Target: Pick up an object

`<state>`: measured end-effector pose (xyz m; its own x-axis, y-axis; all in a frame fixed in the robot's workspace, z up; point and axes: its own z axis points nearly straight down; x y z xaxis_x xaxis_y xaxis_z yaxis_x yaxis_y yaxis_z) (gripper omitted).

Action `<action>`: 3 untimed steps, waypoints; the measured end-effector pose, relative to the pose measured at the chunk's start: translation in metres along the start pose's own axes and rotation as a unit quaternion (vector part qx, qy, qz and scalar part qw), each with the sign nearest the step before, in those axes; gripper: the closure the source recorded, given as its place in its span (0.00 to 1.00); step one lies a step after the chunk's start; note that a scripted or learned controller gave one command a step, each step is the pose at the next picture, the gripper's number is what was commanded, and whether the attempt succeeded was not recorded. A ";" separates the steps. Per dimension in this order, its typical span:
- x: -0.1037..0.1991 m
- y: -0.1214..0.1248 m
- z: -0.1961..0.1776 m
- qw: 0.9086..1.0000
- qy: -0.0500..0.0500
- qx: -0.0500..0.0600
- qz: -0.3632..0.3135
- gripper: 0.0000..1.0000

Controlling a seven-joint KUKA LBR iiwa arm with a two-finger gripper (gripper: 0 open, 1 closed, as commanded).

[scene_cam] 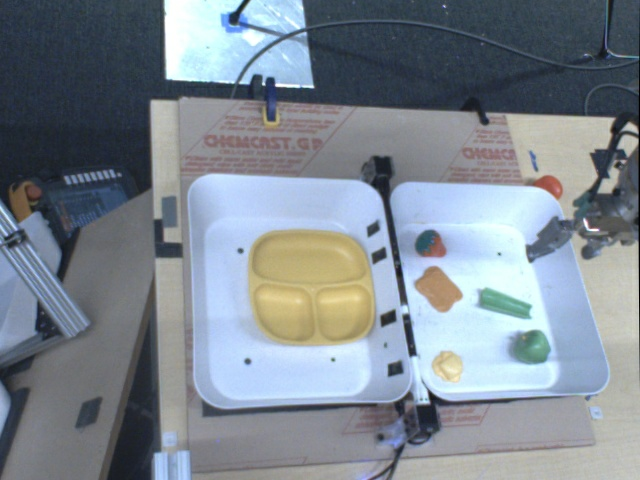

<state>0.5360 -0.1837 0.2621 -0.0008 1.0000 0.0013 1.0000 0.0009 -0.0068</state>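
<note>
Gripper [560, 236] at right edge over right bin [575, 298], finger gap can't tell, smooth yellow 3-section tray [305, 286] centre-left, lumpy plastic toy food [438, 288] lower right

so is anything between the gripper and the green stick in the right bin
Nothing visible does. The gripper sits at the right bin's right rim, and bare white floor lies between it and the green stick, below and to its left.

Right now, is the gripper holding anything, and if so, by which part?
Nothing is held. The gripper sits at the right bin's far right rim, apart from the toy foods; the long green piece lies on the bin floor.
</note>
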 end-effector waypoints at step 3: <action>-0.007 0.005 0.105 1.000 0.000 -0.002 0.000 0.00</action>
<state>0.5403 -0.1905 0.1569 -0.0009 1.0000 0.0013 1.0000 0.0009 -0.0035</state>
